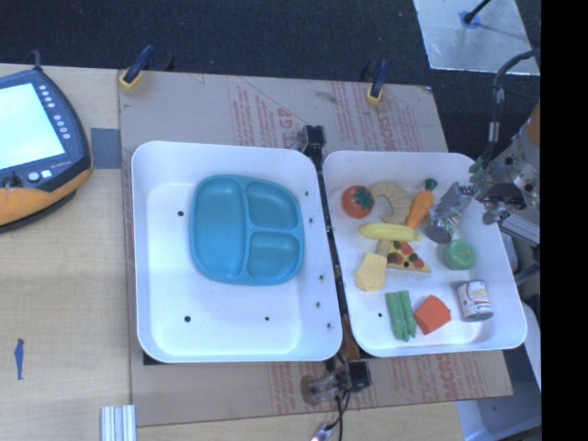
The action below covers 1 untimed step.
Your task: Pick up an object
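A pale wooden bench, cardboard clamped on top, two white bins side by side. The right bin (514,333) holds the candidates: tomato (357,201), carrot (419,208), banana (388,232), pizza slice (405,259), cheese wedge (371,272), green beans (400,315), an orange block (432,314), a small can (474,299) and a green round piece (458,254). They lie spread apart, so each looks reachable. The gripper (448,217) hovers beside the carrot at the bin's far right; how its jaws stand I cannot tell. The left bin (147,246) carries a blue divided plate (246,230).
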Each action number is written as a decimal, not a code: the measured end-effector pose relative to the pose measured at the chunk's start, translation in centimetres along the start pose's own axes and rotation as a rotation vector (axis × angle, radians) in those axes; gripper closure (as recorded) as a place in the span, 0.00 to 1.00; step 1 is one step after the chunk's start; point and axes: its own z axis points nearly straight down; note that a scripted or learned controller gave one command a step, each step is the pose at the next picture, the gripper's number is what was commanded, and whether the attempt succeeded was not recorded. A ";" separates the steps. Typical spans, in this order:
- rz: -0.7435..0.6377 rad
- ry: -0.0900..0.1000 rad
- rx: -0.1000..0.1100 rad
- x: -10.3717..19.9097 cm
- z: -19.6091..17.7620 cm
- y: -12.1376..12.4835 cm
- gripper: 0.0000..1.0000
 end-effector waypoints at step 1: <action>-0.001 0.000 0.001 -1.1 12.4 -2.7 0.00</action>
